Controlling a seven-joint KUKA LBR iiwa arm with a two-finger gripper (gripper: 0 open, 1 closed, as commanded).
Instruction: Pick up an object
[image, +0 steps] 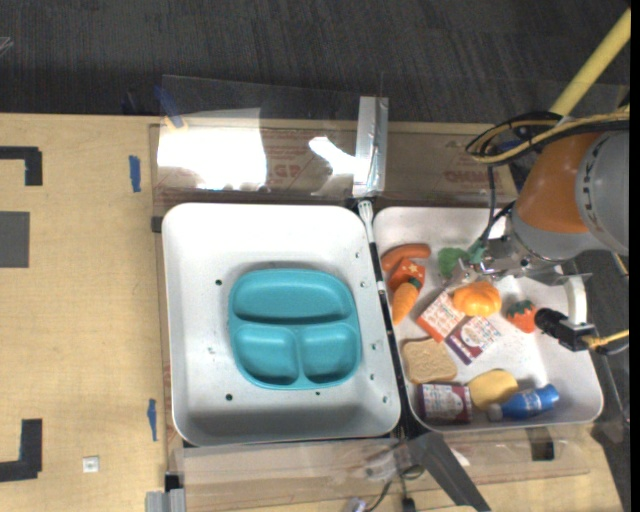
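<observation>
Where blurred, perhaps gripper (483, 268) over orange (476, 298)

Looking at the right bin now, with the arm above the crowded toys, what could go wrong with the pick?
1. The right bin is crowded: the orange fruit touches the small card packet, so closing on one may drag or push the other.
2. The gripper sits close to the bin's far wall, where the green toy lies, so a descent there might strike it.
</observation>
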